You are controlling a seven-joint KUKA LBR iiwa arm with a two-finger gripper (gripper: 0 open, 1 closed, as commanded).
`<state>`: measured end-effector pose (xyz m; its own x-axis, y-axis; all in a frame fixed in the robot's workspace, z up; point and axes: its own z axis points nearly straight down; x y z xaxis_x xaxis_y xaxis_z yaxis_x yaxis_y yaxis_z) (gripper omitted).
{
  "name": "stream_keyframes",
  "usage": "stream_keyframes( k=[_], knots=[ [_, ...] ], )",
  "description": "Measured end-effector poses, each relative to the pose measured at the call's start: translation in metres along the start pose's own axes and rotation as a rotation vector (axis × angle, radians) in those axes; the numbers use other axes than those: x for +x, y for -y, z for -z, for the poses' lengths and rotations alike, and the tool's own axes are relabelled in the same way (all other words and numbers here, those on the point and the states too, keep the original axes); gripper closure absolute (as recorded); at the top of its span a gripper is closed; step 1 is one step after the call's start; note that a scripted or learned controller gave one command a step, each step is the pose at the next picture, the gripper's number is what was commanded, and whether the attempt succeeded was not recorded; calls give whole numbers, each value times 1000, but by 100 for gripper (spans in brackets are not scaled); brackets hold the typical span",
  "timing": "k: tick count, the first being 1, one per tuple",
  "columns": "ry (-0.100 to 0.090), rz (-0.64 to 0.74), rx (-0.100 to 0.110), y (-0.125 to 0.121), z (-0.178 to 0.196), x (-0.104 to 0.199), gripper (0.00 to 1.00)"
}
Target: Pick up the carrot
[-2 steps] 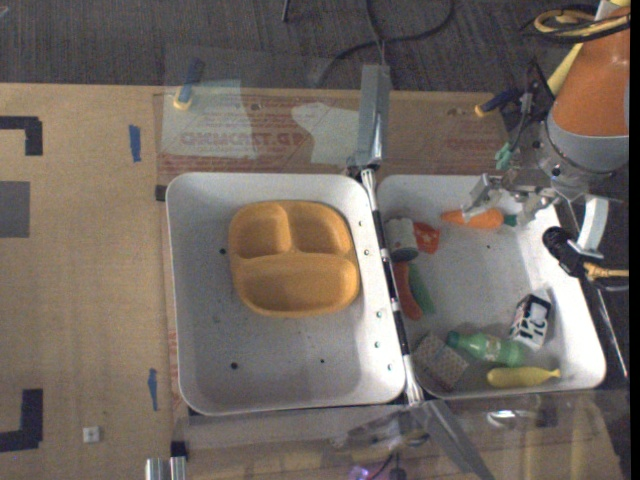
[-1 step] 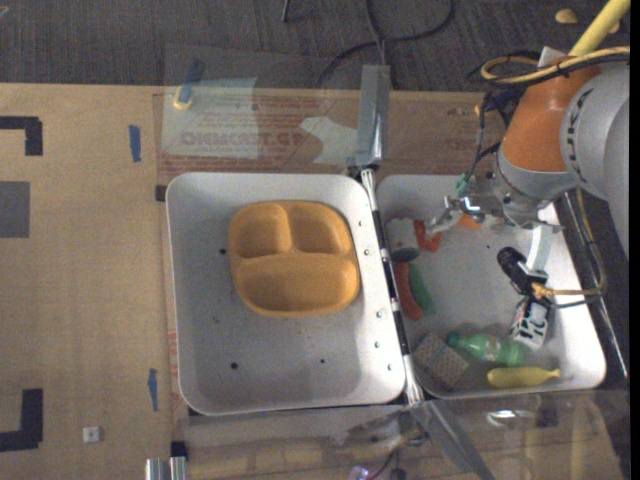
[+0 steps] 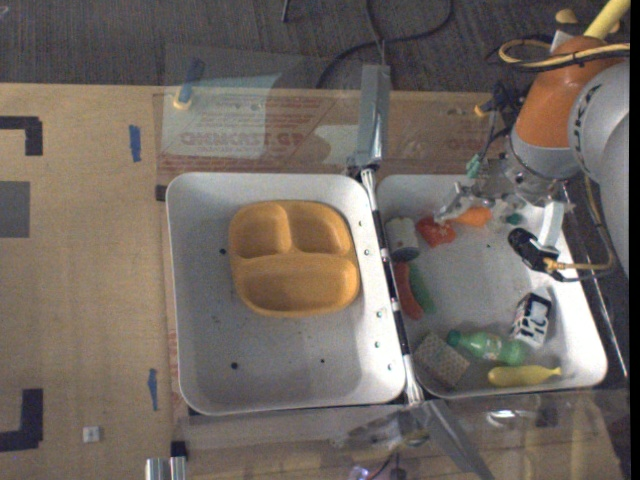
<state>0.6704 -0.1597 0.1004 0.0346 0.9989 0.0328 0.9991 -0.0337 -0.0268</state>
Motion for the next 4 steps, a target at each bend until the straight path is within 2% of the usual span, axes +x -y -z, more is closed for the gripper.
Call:
stream_keyframes(
  k=[1,2,3,4],
  knots=[
    [0,-218,-32,-9,2,-11,0],
    [14,-138,-41,-9,2,-12,0],
    [28,-93,-61,1,2,-9,0],
    [31,-92,-63,0,11,-9,100]
  ],
)
